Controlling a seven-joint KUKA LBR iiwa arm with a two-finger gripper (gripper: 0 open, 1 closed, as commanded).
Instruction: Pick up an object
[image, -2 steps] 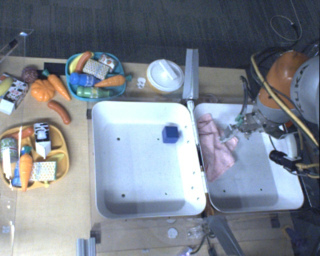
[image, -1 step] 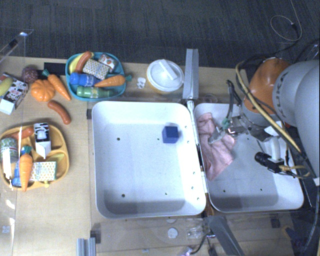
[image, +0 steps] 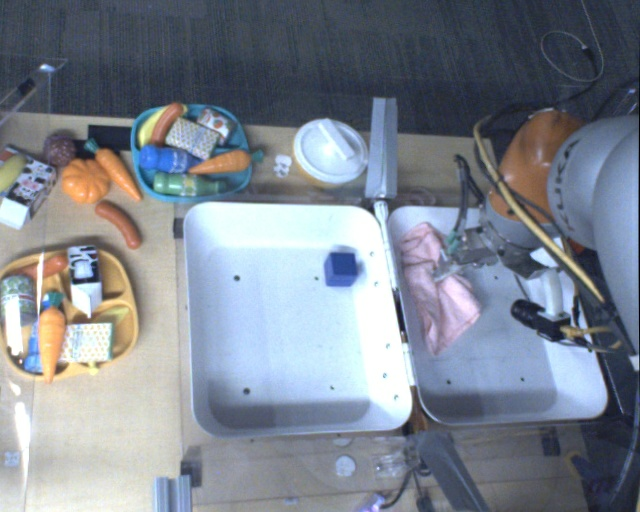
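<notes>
Grey KUKA arm (image: 600, 180) reaches over right shallow white bin (image: 520, 395). Crumpled pink cloth (image: 438, 290) lies in that bin's left part, gripper (image: 462, 250) at its upper right edge; grip state unclear. Small blue cube (image: 341, 268) in left white bin (image: 270, 390).

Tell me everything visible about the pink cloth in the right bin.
The pink cloth is soft, crumpled fabric, pale pink, bunched into a long lump running from the right bin's upper left toward its middle. It lies on the bin floor near the left wall. The gripper is at its upper right edge; whether it grips the cloth cannot be told.
</notes>
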